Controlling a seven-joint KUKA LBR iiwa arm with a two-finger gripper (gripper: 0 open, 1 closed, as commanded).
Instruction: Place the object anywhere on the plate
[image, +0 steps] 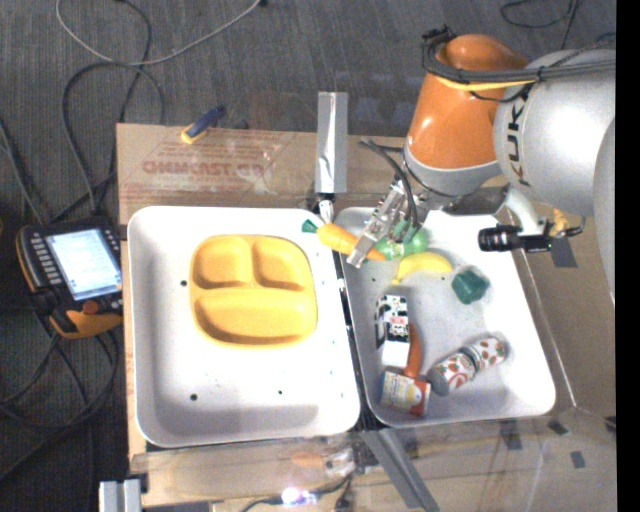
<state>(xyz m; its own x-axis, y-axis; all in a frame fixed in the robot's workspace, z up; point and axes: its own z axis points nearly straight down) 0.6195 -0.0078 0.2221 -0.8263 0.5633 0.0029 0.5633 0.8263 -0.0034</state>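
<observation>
Yellow three-compartment plate (254, 290) sits in the left bin (150, 400), well off-centre toward the far side; gripper (366, 247) hangs over the seam between the two bins, near their far edge; a toy carrot (337, 238), orange with a green tip, is pinched between the jaws, its body sticking out to the left over the inner rim, the green end pointing toward the left bin; carrot is raised, clear of the plate and just beside its far right corner; right bin (530, 390) holds a banana (424, 264), a green item (415, 241) behind the fingers, a dark green block (469, 286), a sachet (394, 318), a small carton (405, 388) and a patterned can (468, 365).
</observation>
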